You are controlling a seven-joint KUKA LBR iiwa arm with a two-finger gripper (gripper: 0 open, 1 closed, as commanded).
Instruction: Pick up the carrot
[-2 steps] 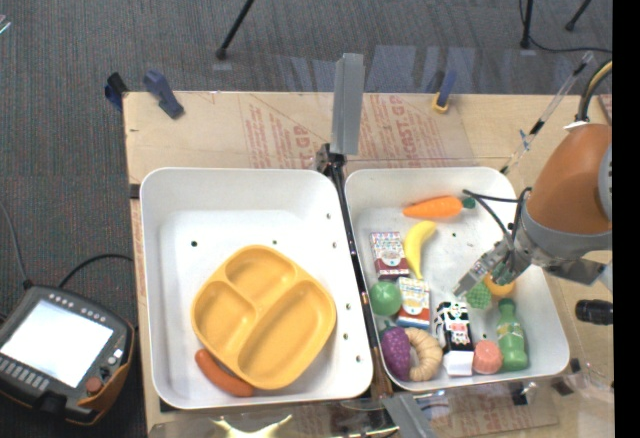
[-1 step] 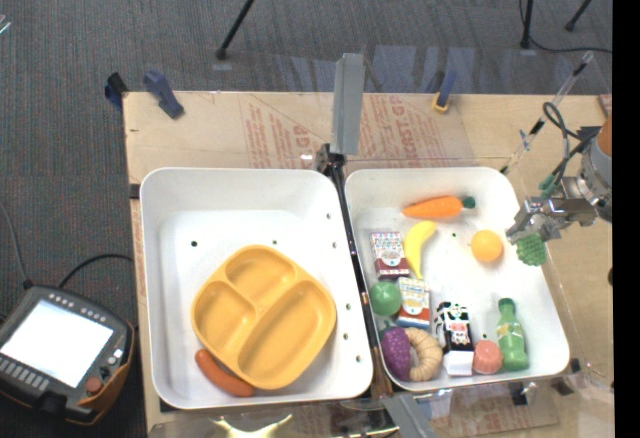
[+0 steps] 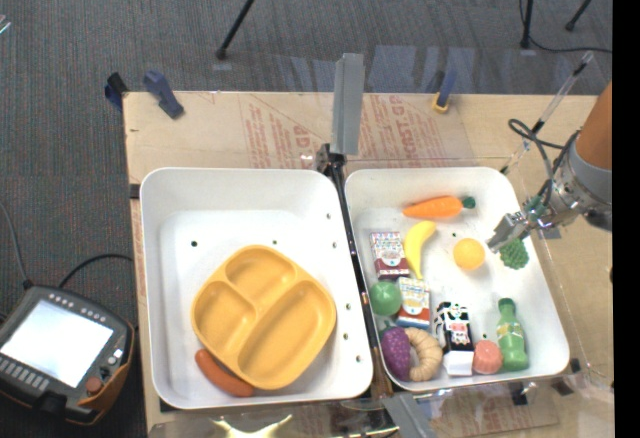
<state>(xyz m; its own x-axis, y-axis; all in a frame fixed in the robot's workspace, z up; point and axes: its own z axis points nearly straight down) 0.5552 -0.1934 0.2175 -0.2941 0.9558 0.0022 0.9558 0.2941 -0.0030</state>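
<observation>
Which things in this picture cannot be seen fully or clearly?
- Gripper, camera view: too small and blurred to read its finger state.
- Green broccoli-like toy: partly covered by the gripper.
- Orange-brown sausage: partly hidden under the yellow divided plastic plate.
- Grey arm: cut off by the right edge.
- Small printed cartons: print too small to read.

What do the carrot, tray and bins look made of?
Carrot: likely moulded plastic toy; even orange, smooth, with a dark green stub at one end. Tray: seems plastic, yellow, semi-matte; rounded moulded compartments, soft sheen. Bins: probably thin plastic, white, slightly glossy, with rounded corners and soft reflections. Painted metal can't be excluded.
</observation>
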